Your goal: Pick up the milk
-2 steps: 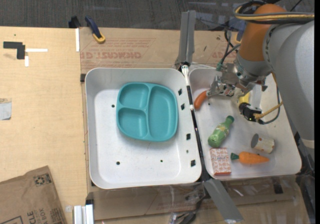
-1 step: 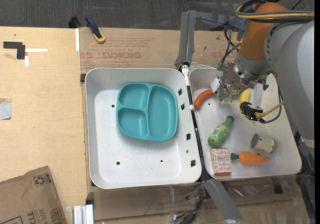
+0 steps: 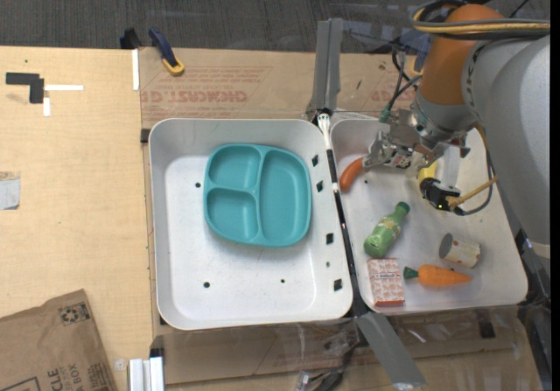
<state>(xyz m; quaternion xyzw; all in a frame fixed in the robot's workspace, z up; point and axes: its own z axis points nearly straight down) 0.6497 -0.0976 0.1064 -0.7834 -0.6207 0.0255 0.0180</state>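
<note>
The milk (image 3: 386, 282) is a small pink and white carton lying flat at the front of the right bin (image 3: 499, 205), near its left wall. My gripper (image 3: 391, 154) hangs over the back left part of that bin, well behind the carton and apart from it. It is just right of an orange sausage-shaped toy (image 3: 350, 172). Nothing shows between the gripper and the milk except a green bottle (image 3: 386, 230).
A carrot (image 3: 442, 275) lies right of the milk, with a small beige can (image 3: 459, 250) behind it. A yellow item (image 3: 427, 176) sits partly under the wrist. The left bin (image 3: 175, 232) bears a teal divided plate (image 3: 258, 195). The arm covers the bin's right side.
</note>
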